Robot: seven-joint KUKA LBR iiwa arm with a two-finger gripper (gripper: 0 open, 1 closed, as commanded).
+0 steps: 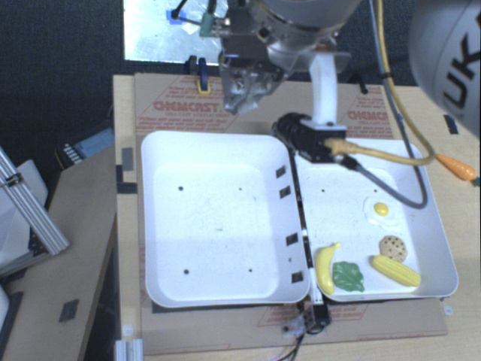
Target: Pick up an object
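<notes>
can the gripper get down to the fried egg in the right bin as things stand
Probably yes. The fried egg lies flat and alone, apart from the cookie; the gripper sits raised behind the left bin.
</notes>
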